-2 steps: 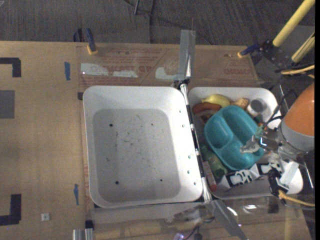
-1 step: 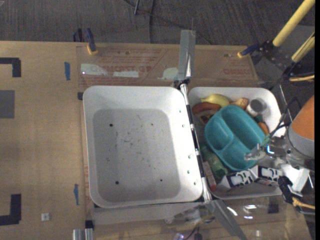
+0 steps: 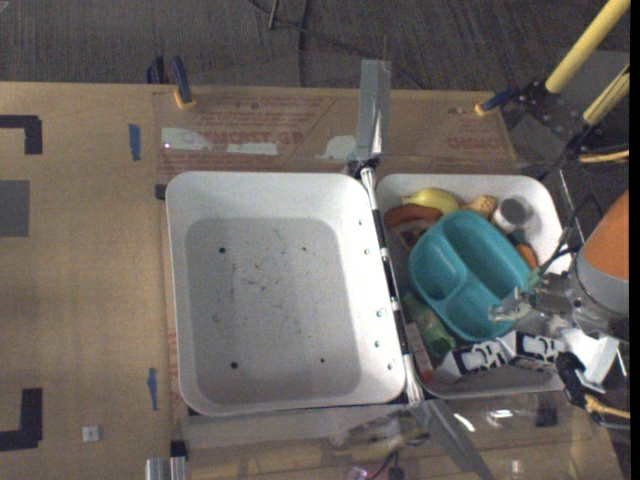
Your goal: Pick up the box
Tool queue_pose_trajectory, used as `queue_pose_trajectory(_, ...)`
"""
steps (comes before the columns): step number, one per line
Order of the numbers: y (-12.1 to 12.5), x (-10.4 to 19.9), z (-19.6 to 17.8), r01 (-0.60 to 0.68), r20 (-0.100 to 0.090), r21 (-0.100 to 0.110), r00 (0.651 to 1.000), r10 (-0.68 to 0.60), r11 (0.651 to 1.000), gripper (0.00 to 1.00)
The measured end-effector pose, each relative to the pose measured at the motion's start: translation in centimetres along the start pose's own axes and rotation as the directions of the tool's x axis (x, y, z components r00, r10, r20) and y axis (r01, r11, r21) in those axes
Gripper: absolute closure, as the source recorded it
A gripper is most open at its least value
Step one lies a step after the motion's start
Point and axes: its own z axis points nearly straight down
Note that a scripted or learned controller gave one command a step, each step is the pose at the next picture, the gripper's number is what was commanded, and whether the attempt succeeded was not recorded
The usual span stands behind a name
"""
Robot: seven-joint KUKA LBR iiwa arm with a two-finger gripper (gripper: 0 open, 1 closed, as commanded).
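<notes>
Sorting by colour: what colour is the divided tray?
Teal, seen in the camera view.

Faint reddish print runs across the cardboard sheet (image 3: 250,128) behind the bins, too blurred to read. A black-and-white patterned box (image 3: 490,356) bears bold marks, likewise illegible.

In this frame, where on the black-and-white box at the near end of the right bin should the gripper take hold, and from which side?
Probably the box's exposed middle, coming straight down from above with fingers across its narrow width. It lies flat and long along the right bin's near wall. The teal divided tray overlaps its far edge, so a sideways approach looks blocked. The gripper hovers just above it.
</notes>
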Motion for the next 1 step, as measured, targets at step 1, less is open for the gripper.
queue_pose_trajectory(1, 0.00, 0.00, 0.00, 0.000, 0.000, 0.000, 1.000, 0.000, 1.000, 0.00)
